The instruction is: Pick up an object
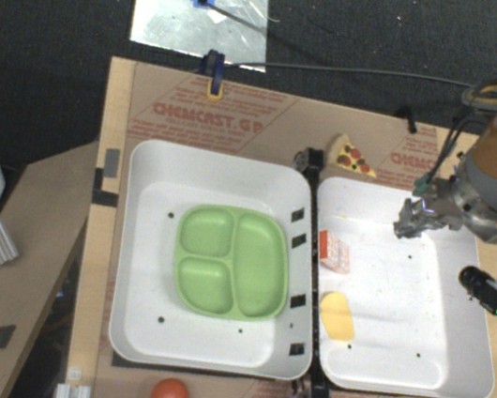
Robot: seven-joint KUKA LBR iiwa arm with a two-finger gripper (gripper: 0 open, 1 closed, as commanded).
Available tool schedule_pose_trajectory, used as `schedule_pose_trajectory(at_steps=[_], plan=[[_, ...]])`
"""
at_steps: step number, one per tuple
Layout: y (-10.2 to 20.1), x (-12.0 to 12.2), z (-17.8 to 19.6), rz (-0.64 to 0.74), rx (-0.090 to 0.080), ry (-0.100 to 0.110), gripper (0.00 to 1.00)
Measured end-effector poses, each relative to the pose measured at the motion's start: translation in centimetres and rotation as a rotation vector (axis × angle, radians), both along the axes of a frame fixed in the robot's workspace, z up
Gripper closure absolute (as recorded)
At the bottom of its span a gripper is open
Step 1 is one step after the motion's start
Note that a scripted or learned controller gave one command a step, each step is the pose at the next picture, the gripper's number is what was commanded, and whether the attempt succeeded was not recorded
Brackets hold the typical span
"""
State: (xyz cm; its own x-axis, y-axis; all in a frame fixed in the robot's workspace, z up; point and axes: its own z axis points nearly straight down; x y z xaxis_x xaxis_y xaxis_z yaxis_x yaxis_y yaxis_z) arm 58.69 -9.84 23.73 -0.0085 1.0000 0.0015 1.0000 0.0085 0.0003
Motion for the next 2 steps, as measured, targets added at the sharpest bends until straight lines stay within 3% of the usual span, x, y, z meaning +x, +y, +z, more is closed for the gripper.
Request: schedule_pose_trajectory(at_steps=[2], plan=[[9.2, -2.5, -1.8, -0.001, -0.001, -0.001, 1.00]])
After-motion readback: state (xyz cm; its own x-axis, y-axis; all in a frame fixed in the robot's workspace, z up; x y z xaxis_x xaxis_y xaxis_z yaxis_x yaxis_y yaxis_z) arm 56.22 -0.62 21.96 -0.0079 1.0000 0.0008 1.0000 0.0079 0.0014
